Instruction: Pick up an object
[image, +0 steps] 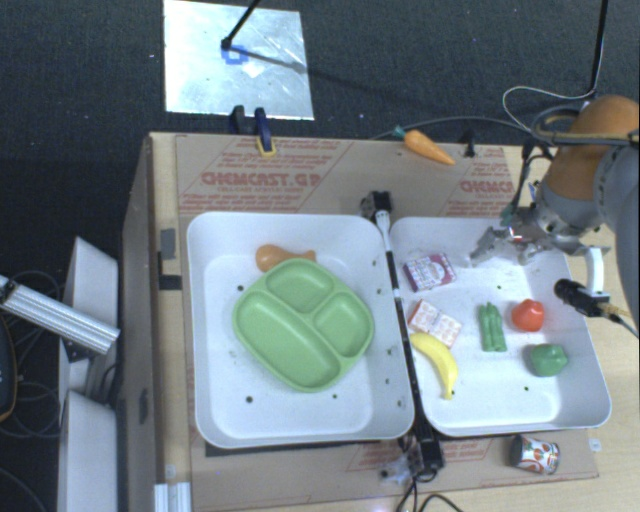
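Observation:
My gripper (508, 250) hangs over the back right part of the right bin (590, 400). Its fingers are spread open with nothing between them. On the bin floor lie a pink-and-white packet (428, 270), a second small packet (434, 321), a banana (442, 362), a green bean pod (491, 327), a red tomato (528, 315) and a green pepper (547, 359). The tomato lies just in front of the gripper, to its right, and the pink packet lies to the gripper's left.
The left bin (210, 300) holds a green divided plate (303, 322) with an orange object (272, 256) behind it. A toy carrot (430, 147) lies on the cardboard behind the bins. A small can (537, 455) lies outside the right bin's front corner.

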